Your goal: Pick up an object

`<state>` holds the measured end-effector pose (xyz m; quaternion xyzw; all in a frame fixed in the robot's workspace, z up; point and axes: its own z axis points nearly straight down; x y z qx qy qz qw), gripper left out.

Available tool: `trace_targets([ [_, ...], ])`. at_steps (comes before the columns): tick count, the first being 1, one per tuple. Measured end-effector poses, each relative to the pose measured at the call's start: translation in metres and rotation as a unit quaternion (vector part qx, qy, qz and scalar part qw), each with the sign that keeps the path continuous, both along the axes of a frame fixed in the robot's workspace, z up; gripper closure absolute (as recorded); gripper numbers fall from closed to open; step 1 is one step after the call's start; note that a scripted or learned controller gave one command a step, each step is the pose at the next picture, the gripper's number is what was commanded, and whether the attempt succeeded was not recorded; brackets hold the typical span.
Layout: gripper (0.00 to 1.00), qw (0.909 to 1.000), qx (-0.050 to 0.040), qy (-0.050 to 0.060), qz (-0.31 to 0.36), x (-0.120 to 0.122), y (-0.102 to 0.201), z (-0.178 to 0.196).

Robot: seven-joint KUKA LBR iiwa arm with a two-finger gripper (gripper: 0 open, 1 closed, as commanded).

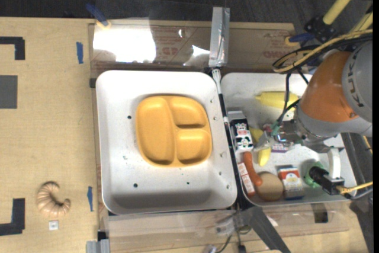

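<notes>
Little could be read. The grey arm (361,77) bore large dark letters on its casing at the right edge, cut off by the frame, seemingly "KU". The cardboard panel (260,44) behind the right bin (237,87) carried faint reddish print, too small to make out, and a similar reddish mark showed under the clear plastic sheet (154,44) behind the left bin (112,127). A small black-and-white carton (241,132) and a red-and-white box (289,178) in the right bin had printed faces, but no words were legible on them.
</notes>
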<state>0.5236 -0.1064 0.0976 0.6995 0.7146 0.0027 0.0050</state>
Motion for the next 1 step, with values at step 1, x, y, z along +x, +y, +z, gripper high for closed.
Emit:
trace_targets([
  [1,1.00,1.0000,0.0018,0.000,0.008,0.0601,0.0375,0.1446],
])
